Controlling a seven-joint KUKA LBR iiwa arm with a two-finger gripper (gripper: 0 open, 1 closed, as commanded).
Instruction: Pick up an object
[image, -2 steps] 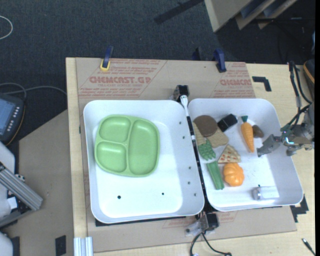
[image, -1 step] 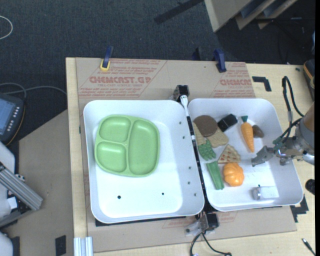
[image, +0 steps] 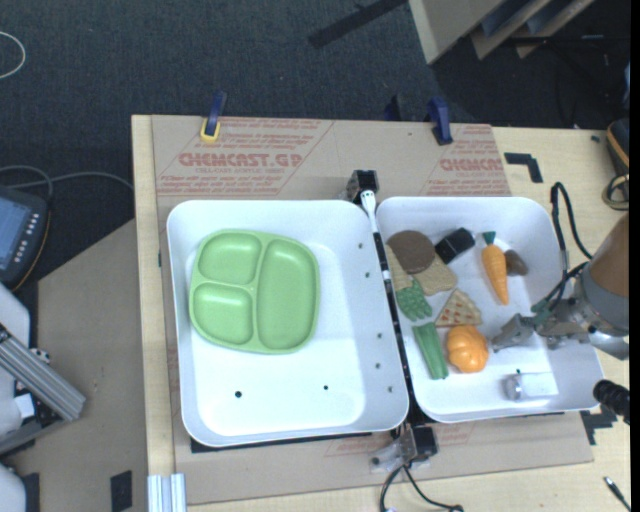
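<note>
Bench board (image: 300, 150) carries two shallow white bins side by side: the left bin (image: 290, 400) holds a green divided plate (image: 255, 292), and the right bin (image: 470, 210) holds the pile of toy food. Reaching in from the right, the grey arm (image: 612, 290) brings its gripper (image: 522, 330) low over the right bin, just beside an orange round fruit (image: 466, 350); whether its fingers are apart or together I cannot tell, since they blur into the bin floor, and nothing shows between them. Further up lie a brown flat piece (image: 410, 250), a carrot (image: 495, 274), a green strip (image: 431, 350), a tan wedge (image: 459, 309) and a small black block (image: 454, 244). The likeliest target, by my judgement, is the orange fruit. Being round and smooth, it could roll away at a glancing touch, and with the wedge and green strip touching it, a closing grip may catch a neighbour or only nudge the cluster aside.
</note>
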